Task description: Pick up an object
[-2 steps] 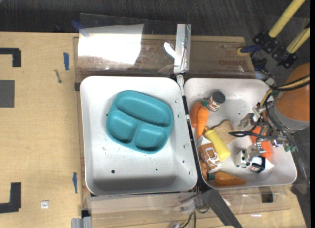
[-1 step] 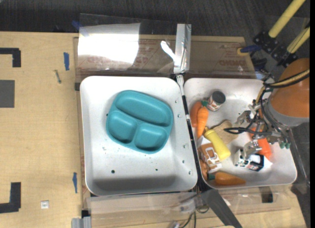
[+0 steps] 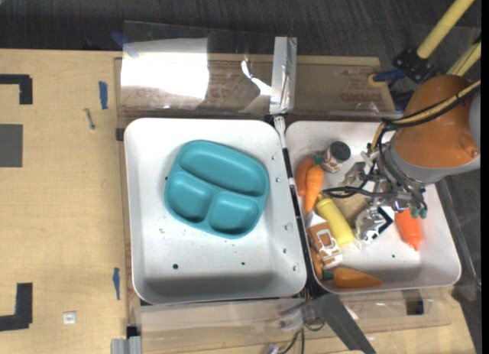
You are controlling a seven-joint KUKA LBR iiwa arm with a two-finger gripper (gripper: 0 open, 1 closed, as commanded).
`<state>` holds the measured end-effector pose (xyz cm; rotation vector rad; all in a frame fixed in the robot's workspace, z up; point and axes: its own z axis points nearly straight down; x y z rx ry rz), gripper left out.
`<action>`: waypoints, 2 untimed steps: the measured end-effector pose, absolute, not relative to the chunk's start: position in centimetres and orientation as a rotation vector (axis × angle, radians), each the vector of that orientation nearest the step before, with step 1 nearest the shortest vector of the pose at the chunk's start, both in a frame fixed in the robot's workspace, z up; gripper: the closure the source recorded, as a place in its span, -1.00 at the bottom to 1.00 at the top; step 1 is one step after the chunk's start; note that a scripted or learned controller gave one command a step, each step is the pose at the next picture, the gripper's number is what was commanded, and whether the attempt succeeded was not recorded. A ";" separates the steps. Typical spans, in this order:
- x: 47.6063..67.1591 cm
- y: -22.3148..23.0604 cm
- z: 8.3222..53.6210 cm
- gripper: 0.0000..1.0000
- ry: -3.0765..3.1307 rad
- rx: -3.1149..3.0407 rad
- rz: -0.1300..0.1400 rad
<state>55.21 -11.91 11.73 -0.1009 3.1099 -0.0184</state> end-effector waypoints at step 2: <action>52.7 -21.9 12.9 -1.00 3.079 -0.517 -0.016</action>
